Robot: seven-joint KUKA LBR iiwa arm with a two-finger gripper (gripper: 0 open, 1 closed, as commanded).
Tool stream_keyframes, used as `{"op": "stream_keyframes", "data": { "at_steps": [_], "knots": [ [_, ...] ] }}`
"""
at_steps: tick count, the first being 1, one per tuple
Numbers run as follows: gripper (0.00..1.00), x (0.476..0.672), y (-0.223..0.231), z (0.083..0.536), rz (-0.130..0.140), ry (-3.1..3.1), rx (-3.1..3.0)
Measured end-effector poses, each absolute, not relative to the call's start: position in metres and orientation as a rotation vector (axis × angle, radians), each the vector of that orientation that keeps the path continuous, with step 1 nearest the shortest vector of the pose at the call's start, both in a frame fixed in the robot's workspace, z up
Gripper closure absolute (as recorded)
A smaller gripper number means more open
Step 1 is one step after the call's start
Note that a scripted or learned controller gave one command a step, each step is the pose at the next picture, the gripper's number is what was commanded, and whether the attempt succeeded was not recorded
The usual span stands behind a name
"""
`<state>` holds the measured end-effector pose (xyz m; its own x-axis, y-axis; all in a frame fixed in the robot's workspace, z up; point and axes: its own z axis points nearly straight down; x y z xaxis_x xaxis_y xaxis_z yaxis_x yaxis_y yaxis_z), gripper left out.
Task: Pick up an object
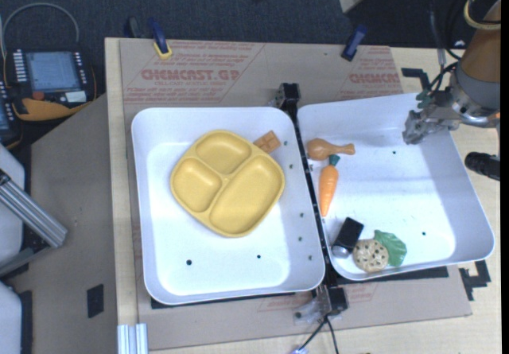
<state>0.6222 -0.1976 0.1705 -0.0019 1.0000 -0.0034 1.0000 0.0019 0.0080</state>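
Lying at about eight o'clock from the grey two-finger gripper [419, 128], whose grip state cannot be told, the long orange plastic carrot [328, 188] is pointing six o'clock.

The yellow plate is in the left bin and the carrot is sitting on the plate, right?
Not quite. The yellow plate is in the left bin, but the carrot isn't on it. The camera view shows the carrot lying in the right bin, by its left wall.

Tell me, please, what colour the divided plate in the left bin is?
The divided plate is plain pale yellow, seen clearly in the camera view.
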Motion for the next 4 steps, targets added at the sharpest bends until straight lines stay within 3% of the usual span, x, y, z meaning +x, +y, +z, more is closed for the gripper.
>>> {"op": "stream_keyframes", "data": {
  "at_steps": [1,4],
  "knots": [
    [1.00,0.624,-0.198,0.225,0.005,2.218,2.214],
    [1.00,0.605,-0.047,0.220,0.000,2.229,2.218]
  ]
}}
